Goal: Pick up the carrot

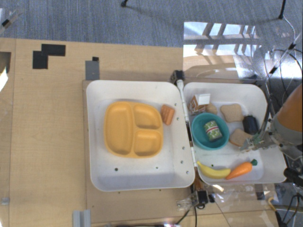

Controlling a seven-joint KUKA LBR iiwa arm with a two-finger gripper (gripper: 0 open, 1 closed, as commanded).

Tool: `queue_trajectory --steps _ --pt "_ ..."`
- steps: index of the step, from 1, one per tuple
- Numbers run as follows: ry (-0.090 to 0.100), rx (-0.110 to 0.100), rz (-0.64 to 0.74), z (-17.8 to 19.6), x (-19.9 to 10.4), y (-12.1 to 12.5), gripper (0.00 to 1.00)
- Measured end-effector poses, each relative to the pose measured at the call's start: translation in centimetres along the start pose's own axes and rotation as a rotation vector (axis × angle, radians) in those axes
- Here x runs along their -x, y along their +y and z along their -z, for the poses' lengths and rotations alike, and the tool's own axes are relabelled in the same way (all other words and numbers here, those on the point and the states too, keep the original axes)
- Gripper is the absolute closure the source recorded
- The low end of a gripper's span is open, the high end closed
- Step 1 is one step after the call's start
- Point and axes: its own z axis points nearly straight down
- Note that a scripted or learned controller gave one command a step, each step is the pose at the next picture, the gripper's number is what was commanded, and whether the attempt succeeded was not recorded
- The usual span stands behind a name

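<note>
Looking down at a slant, the camera takes in a pale wooden bench [47, 141] with black square marks near its 10 o'clock corner, and beyond it a grey ribbed carpet [94, 13] crossed by thin black stand legs. Two shallow white bins sit side by side on the bench, joined along a hinge-like seam.

The carrot [240, 169] lies in the right bin [272, 169], down at about 5 o'clock of that bin, close to its front wall. It is a smooth, tapered orange toy with a small green stub at its thick end, which points toward 2 o'clock; its thin tip touches or nearly touches the yellow banana [213, 170], a curved glossy piece lying at its 9 o'clock.

At 12 o'clock of the banana sits a round teal bowl [209, 132] holding a small green-labelled can [213, 130]. Tan bread-like slices [232, 112] and a dark rounded object [250, 124] lie toward 3 o'clock of the bowl, a small boxed item [200, 103] toward 11 o'clock.

The left bin [142, 176] holds a yellow, matte three-compartment plate [133, 128], with a small orange-brown block [167, 114] just beside its 2 o'clock edge.

The gripper [251, 144] reaches in at 3 o'clock, above the right bin, at 12 o'clock of the carrot and apart from it. Whether its fingers are open or closed cannot be made out.
</note>
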Motion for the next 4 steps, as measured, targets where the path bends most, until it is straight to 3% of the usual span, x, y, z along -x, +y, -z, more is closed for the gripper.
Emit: queue_trajectory --steps 1,2,3,4 --pt "0.0 0.0 -0.001 0.0 0.0 0.0 0.0" --pt "0.0 -0.008 0.252 -1.2 -1.2 -0.2 0.0" --pt "0.002 -0.009 0.547 -1.2 -0.5 -0.4 0.0" --pt "0.001 -0.008 0.254 -1.2 0.2 -0.5 0.0"
